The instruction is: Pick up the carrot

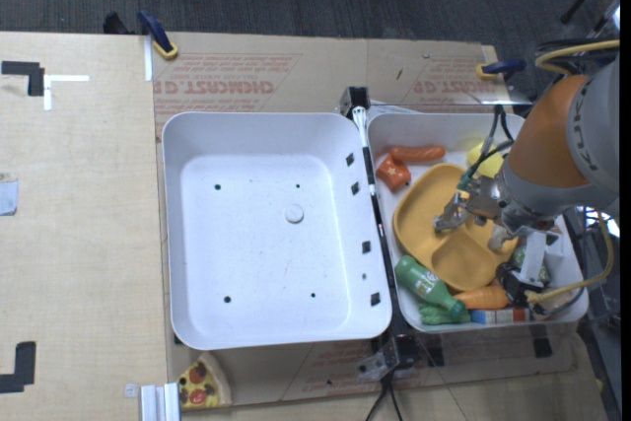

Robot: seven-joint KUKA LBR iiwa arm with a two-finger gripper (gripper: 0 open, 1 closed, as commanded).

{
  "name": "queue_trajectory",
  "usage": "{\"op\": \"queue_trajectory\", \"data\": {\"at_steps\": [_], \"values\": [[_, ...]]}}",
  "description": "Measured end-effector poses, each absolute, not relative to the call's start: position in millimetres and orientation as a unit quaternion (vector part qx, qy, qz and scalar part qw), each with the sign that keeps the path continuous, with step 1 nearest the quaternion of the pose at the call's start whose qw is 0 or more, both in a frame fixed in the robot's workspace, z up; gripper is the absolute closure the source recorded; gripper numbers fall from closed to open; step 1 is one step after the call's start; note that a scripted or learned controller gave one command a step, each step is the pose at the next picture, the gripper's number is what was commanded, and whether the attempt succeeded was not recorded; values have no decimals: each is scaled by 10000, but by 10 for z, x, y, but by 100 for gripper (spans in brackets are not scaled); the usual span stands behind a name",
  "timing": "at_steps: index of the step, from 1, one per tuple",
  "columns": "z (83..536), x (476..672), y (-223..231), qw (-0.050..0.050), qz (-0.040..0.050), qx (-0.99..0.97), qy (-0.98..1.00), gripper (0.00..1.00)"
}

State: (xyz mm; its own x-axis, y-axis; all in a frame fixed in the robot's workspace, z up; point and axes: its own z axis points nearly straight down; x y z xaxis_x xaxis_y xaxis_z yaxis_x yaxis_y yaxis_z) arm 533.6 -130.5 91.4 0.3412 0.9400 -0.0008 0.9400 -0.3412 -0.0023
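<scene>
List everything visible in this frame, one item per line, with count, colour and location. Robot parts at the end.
left bin: 1, white, centre of bench
right bin: 1, white, beside the left bin, holds the items
carrot: 1, orange, far edge of right bin
red item: 1, red-orange, just below the carrot
yellow plates: 2, overlapping, middle of right bin
green bottle: 1, near edge of right bin
orange item: 1, near edge, right of the bottle
clamps: 2, blue and yellow, far edge of cardboard
pizza toy: 1, below left bin
arm: 1, grey and orange, over right bin
gripper: 1, above the plates, jaws unclear
</scene>
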Motion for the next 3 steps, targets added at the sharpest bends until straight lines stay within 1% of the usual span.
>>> {"op": "queue_trajectory", "data": {"at_steps": [1,2,3], "values": [[1056,5402,-1292,-41,-65,-8189,-5739,100],[1033,5377,-1302,-22,-30,-8192,-5734,0],[923,5520,-1745,155,-81,-7977,-6028,0]]}}
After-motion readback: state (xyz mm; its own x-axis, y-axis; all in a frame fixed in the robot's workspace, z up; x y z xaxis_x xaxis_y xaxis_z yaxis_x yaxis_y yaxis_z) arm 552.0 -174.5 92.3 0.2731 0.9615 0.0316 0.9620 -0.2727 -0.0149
